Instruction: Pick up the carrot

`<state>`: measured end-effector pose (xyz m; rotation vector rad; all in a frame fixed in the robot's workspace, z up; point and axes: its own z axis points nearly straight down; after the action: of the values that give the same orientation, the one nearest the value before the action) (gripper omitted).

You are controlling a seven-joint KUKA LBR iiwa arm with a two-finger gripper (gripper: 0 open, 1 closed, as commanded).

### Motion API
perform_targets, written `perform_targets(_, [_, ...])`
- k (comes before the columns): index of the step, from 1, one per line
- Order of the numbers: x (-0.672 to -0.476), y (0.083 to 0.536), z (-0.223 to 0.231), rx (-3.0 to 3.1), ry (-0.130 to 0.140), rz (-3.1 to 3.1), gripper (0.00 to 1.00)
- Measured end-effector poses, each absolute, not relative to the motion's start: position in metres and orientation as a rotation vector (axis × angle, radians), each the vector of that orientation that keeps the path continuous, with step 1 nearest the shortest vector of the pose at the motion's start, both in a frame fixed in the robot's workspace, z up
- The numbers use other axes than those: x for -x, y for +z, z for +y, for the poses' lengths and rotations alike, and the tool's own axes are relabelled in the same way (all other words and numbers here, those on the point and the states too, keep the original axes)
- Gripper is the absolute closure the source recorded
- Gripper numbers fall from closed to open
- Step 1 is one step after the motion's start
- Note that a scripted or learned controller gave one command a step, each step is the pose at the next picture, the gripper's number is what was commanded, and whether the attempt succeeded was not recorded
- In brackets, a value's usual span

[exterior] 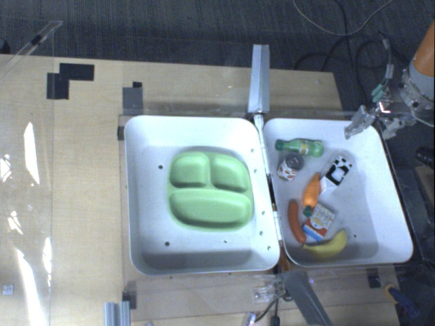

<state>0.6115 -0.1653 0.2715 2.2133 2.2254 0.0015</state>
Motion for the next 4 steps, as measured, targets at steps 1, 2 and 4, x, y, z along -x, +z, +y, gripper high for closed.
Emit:
perform_targets(1, [-0.561, 0.128, -0.13, -2.02, 0.006, 2.399, 0.0])
perform_targets(2, [-0.562, 0.108, -0.099, -2.133, 0.039, 2.229, 0.0])
perform_targets(4, [-0.499, 0.184, -0.048, -2.359, 0.003, 2.073, 1.0])
